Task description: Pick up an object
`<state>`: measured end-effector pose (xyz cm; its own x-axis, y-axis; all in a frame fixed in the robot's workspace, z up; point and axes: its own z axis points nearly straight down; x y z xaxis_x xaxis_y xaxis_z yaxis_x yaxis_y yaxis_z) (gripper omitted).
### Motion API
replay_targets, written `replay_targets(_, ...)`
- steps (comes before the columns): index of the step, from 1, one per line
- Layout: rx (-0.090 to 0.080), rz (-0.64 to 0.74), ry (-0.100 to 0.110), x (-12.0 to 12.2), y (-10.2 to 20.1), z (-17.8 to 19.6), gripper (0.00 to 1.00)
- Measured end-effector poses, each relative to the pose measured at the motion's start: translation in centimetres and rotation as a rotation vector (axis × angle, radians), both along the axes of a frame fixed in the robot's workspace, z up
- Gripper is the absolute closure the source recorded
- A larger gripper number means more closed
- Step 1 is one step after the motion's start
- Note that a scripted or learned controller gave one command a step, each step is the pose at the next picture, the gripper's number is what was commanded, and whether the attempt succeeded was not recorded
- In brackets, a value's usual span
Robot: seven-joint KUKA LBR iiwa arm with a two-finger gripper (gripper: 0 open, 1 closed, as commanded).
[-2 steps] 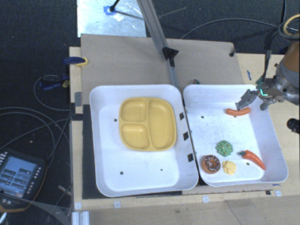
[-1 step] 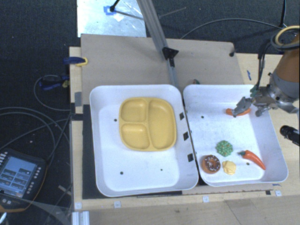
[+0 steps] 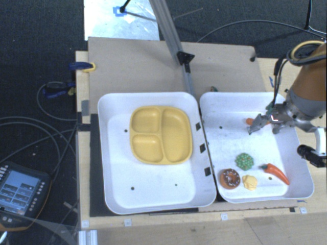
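Fingers (image 3: 254,128) spread wide, gripping nothing; small orange object (image 3: 249,121) just beyond left fingertip, nearly touching, upper right bin (image 3: 225,106).

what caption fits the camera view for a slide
Gripper over right bin near a small orange item; yellow tray in left bin.

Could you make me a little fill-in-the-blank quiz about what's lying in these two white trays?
1. The divided plate in the left bin is coloured ____.
2. The carrot lies in the ____ bin.
3. Between the donut and the carrot lies a small ____ piece.
4. The gripper hovers over the ____ bin.

Missing words: yellow; right; yellow; right
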<state>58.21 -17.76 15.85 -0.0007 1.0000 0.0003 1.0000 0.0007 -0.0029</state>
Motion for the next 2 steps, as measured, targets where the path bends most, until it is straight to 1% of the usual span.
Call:
replay_targets(1, 0.000, 0.000, 0.001, -0.1, -0.8, -5.9, 0.00)
replay_targets(2, -0.001, -0.001, -0.006, 0.1, -0.8, -4.5, 1.00)
